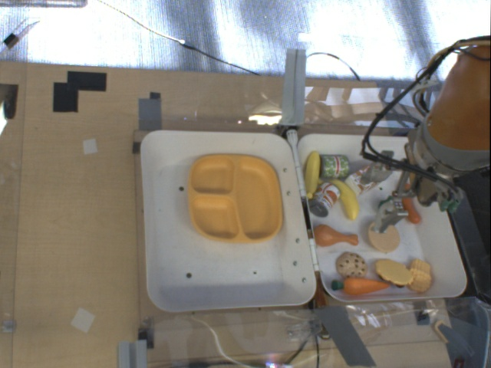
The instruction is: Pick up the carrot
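The carrot, orange with a green stub on its left end, lies flat near the front edge of the right bin. My gripper hangs over the middle of that bin, just above a tan disc, well behind the carrot and a little to its right. The arm's orange band and grey wrist fill the upper right and hide the bin's far right corner. Nothing shows between the fingers.
Two bananas, two small cans, a drumstick, a speckled cookie, a bread slice and a yellow waffle piece crowd the right bin. The left bin holds a yellow divided plate.
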Controlling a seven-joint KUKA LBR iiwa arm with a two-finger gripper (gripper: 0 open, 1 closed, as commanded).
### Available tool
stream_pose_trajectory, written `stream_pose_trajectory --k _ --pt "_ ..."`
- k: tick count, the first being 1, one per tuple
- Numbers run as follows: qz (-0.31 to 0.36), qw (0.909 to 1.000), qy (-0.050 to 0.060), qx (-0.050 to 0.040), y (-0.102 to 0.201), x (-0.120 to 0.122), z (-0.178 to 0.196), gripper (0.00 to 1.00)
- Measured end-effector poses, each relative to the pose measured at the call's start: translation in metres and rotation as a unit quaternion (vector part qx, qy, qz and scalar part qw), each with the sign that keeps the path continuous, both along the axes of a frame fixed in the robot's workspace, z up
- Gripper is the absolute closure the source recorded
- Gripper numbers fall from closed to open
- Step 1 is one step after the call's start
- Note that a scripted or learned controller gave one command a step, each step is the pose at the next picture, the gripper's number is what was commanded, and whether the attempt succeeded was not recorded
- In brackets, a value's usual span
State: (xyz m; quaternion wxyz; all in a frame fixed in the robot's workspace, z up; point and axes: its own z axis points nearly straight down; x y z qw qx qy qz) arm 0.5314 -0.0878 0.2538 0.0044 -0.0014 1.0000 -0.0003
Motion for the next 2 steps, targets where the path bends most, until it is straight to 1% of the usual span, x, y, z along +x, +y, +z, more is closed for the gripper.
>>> stream_pose_trajectory --k 1,2 --pt "-0.034 0.9994 0.003 0.0011 0.016 -0.038 -0.071 0.00" --pt "-0.062 0.9980 0.001 0.0020 0.074 -0.042 -0.068 0.00"
